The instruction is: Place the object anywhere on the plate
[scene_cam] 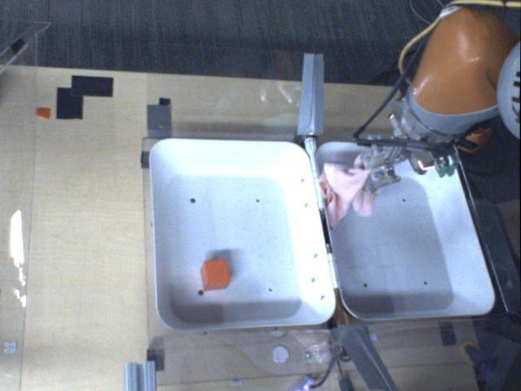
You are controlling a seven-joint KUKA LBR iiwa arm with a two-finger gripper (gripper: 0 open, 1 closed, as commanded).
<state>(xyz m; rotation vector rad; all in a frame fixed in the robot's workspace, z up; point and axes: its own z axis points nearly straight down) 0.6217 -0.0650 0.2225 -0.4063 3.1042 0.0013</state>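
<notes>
wooden bench, two white bins (244,157); fingers (379,172) clamped on pink cloth (346,191), right bin's upper-left corner

No writing, label, brand or number can be read anywhere here. The black shapes (80,94) at the upper left of the frame, on the table (81,243), are plain blocks of colour (no letters on them), as is the small orange square (43,113) beside them.

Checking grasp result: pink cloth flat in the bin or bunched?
Bunched. The pink cloth hangs crumpled at the right bin's upper-left corner, right by the gripper.
</notes>
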